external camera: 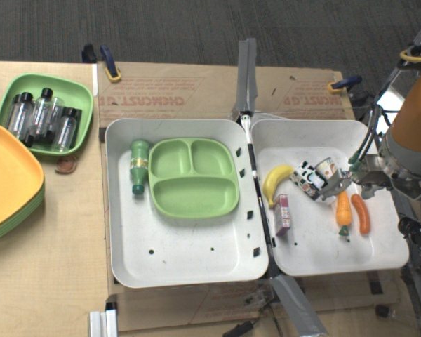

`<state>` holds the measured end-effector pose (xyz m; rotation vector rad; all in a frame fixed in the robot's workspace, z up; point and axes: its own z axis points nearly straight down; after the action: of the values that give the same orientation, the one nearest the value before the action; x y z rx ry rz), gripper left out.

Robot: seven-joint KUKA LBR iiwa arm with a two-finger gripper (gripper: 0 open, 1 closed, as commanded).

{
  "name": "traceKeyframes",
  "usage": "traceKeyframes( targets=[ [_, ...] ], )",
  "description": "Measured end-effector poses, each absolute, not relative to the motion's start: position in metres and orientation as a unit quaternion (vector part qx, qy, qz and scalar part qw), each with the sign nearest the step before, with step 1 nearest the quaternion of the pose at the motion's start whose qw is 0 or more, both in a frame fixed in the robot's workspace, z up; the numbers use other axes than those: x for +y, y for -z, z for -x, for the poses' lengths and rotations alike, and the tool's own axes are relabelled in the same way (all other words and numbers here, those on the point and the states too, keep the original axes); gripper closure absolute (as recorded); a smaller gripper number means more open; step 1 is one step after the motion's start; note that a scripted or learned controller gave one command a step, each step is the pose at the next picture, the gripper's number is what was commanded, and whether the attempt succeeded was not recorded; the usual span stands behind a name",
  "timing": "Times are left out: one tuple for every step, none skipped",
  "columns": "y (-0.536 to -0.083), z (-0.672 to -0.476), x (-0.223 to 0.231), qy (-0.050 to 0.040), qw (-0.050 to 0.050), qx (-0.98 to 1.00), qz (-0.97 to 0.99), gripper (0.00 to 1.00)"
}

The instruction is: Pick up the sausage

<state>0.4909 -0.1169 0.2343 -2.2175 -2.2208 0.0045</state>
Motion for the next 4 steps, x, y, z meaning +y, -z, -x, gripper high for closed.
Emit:
traceKeyframes(
  targets=[
    [-0.182, -0.487, -0.172, -0.0014, 0.002, -0.659, 0.752, 0.00],
    [-0.092, -0.498, -0.206, 0.0014, 0.005, -0.647, 0.762, 0.00],
    [-0.100, -0.497, -0.208, -0.0003, 0.004, -0.645, 0.764, 1.00],
    [-0.092, -0.524, -0.190, 0.0003, -0.001, -0.655, 0.756, 1.00]
  ],
)
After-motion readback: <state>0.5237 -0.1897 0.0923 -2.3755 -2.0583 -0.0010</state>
